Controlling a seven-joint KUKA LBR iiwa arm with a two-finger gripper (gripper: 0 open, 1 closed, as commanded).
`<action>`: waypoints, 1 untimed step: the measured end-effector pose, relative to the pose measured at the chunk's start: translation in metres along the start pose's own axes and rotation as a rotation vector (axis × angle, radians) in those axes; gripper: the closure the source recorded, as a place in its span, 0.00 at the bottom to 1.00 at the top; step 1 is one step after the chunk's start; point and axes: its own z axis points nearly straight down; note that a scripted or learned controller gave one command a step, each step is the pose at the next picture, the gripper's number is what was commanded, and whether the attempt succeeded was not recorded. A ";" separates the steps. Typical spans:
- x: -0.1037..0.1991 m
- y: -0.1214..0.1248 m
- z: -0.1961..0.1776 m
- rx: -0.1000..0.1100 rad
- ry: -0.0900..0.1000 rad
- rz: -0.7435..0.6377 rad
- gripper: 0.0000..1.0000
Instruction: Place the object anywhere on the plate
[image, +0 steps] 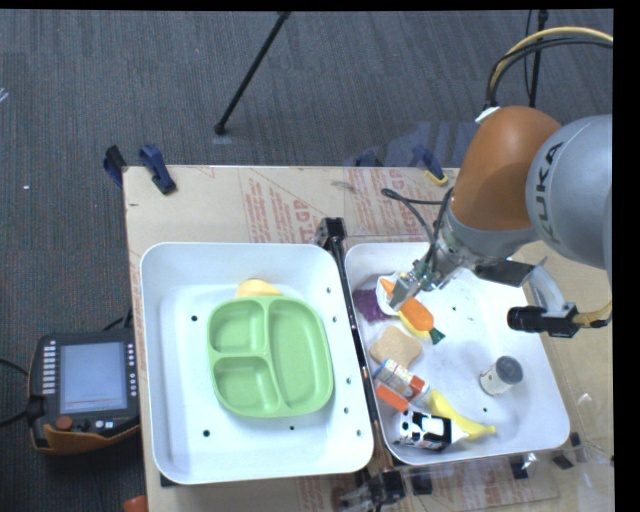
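Carrot (417, 316) lies untouched near the right bin's (545, 400) left edge, just beneath the gripper (410, 290), whose grip I cannot tell, so the green plate (270, 357) awaits everything.

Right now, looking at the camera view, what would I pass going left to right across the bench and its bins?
Handheld screen unit → green divided plate in the left bin → slice of bread → gripper above an orange carrot-like toy → small grey-capped cylinder in the right bin.

"KUKA" on grey arm (585, 190); red print on cardboard (290, 205), illegible.
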 end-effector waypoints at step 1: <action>0.119 0.018 -0.028 -0.004 0.003 0.028 1.00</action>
